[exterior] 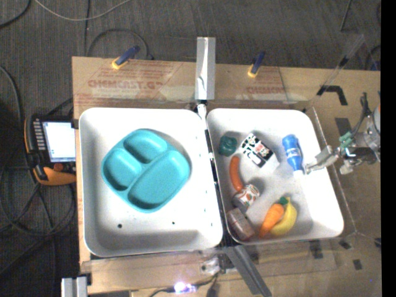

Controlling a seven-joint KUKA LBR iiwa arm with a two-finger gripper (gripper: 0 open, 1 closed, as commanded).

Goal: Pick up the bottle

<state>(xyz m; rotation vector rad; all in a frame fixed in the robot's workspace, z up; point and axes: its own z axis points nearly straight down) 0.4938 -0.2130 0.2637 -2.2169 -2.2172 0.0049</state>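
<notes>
The blue bottle [292, 152] lies on its side in the upper right part of the right bin [322, 218], its white cap end pointing toward the bin's front. My gripper [329, 157] hangs over the right rim of that bin, just right of the bottle and slightly nearer the front. Its tip reaches close to the bottle's lower end, and whether they touch is unclear. Nothing is visibly held.
Sharing the right bin are a teal cap [229, 144], a black-and-white box [257, 149], an orange sausage [236, 173], a small can [247, 195], a carrot [271, 219], a banana [287, 219] and a brown jar [239, 223]. A teal divided plate [146, 169] fills the left bin [93, 228].
</notes>
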